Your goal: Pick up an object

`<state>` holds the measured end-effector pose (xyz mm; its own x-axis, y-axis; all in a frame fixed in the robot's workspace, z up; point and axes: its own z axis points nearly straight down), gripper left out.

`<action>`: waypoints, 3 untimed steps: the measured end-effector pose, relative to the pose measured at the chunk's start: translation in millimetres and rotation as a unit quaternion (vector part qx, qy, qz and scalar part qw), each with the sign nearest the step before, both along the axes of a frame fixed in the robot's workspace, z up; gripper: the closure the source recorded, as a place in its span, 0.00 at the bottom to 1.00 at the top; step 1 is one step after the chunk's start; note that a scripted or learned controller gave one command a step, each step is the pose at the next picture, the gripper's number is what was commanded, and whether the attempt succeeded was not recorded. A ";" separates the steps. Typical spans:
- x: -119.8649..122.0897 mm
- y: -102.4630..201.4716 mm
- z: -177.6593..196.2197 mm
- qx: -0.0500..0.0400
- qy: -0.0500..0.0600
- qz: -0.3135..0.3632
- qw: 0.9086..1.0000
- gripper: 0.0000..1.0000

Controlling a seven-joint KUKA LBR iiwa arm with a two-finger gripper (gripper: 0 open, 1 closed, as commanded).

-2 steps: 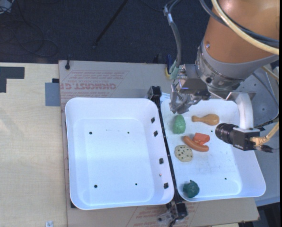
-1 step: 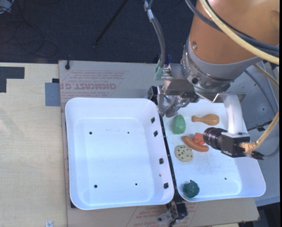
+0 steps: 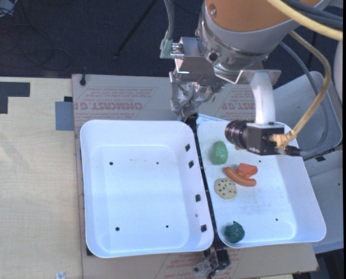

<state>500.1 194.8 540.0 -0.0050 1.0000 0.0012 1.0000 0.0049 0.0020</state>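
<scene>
My gripper (image 3: 186,104) hangs above the far end of the divide between the two bins, behind the objects and apart from them. In the right bin (image 3: 303,214) lie a light green rounded piece (image 3: 219,153), an orange and red piece (image 3: 242,175), a speckled beige cookie (image 3: 225,188) and a dark green piece (image 3: 234,232) in the near left corner. The light green piece is the one closest to the gripper. Nothing shows held at the gripper.
The left bin (image 3: 89,179) sits beside the right one, sharing a black clipped divider (image 3: 197,179). A black camera on a white bracket (image 3: 254,135) overhangs the right bin's far side. Cardboard (image 3: 121,97) lies under both bins.
</scene>
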 end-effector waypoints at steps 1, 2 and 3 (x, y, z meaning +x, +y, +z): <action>-19.6 -50.1 -215.5 -0.005 0.012 -0.004 1.000 1.00; -24.3 -105.8 -172.7 -0.001 0.001 -0.005 1.000 1.00; -24.0 -49.1 -58.9 0.001 -0.003 0.001 1.000 1.00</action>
<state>476.1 145.7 481.1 -0.0067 1.0000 0.0036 0.9999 0.0067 0.0087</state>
